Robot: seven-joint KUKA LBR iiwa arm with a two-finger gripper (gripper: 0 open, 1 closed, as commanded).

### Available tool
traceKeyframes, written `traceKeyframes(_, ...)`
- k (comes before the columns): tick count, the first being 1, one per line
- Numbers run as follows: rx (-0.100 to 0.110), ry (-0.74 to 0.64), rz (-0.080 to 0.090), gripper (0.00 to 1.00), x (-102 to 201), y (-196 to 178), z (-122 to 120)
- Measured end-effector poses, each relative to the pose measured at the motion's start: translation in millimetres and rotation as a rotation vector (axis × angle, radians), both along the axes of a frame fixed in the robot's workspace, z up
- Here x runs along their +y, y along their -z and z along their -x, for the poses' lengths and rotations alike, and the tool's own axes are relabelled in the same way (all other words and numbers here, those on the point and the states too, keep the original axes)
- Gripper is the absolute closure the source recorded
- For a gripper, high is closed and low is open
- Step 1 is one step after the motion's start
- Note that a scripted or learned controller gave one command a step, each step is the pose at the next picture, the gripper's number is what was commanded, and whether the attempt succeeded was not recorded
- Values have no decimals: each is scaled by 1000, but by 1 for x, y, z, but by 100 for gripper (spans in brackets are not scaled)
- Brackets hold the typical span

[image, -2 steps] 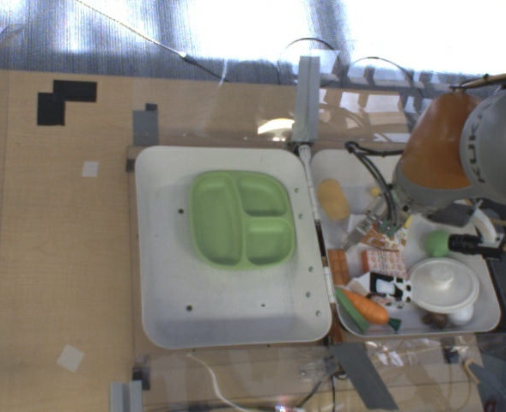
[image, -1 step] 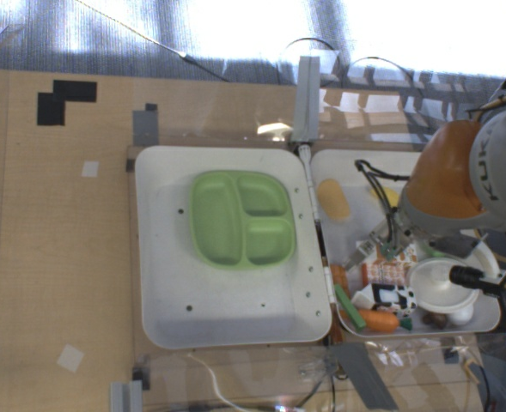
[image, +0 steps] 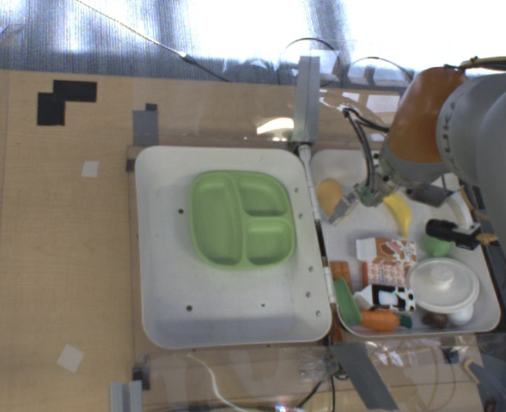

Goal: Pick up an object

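- A wooden bench (image: 55, 247) carries two shallow white bins side by side
- The left bin (image: 167, 307) holds a green divided plate (image: 241, 218), lying flat near its middle, with three compartments
- Black square marks (image: 64, 99) sit on the bench top at the far left
- Small pale paper squares (image: 70, 357) lie on the wood, well apart from the bins
- A grey metal post (image: 307, 101) stands upright between the bins at their far edge
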State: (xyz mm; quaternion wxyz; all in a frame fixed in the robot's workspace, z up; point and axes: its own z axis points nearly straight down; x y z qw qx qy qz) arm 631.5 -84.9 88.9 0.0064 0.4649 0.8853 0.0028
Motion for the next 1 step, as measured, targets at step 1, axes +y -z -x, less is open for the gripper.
traceKeyframes(1,-16,-8,3,100,0,-17,-5)
